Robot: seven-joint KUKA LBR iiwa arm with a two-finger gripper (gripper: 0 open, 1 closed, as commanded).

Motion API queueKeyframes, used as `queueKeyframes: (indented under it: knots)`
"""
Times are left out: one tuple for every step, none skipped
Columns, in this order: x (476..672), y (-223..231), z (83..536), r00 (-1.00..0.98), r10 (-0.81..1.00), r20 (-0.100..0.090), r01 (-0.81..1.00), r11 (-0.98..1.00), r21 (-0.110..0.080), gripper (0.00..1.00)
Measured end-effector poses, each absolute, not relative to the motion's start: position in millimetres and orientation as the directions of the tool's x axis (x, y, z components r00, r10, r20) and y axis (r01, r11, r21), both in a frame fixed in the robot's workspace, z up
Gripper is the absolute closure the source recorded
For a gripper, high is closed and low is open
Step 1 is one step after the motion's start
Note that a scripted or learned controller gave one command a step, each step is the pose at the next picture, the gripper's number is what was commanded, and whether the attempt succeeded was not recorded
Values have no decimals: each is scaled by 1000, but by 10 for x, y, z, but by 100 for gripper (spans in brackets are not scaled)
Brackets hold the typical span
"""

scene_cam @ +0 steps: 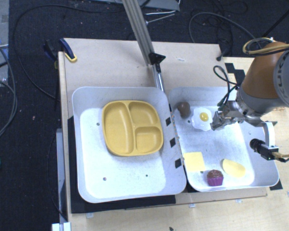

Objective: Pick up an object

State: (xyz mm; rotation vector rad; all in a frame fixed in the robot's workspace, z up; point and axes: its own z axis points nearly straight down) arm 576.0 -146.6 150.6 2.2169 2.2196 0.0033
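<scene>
Currently the end effector (217, 124) sits low in the right bin (260, 179), finger state indeterminate. The fried egg (201, 118) lies just beside it, toward the left bin (86, 177), nearest of the objects

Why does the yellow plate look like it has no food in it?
It is empty. The yellow plate lies right way up in the left bin, and all three sections show bare yellow.
</scene>
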Motion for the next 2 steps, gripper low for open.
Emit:
queueKeyframes:
  knots:
    - [5790,-1454,2143,-3,1000,-2,1000,3,6,100]
    - [5801,-1453,2428,-3,1000,-1,1000,3,5,100]
